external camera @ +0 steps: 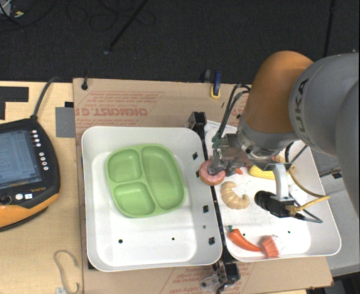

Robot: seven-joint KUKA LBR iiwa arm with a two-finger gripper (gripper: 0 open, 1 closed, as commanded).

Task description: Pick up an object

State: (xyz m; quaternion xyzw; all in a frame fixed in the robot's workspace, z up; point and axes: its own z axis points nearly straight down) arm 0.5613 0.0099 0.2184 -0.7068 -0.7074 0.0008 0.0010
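In the camera view, the gripper (pixel 219 163) is low over the left edge of the right bin (pixel 327 241), directly at a pink donut (pixel 213 176). How wide the claw is, and if it has the donut, I cannot tell. A croissant (pixel 235 196) lies just right of the donut, a carrot (pixel 243 240) further toward the near rim. The left bin (pixel 100 237) has a green divided plate (pixel 146 180). I judge the grasp step is in hand; next it must close firmly, then lift straight.
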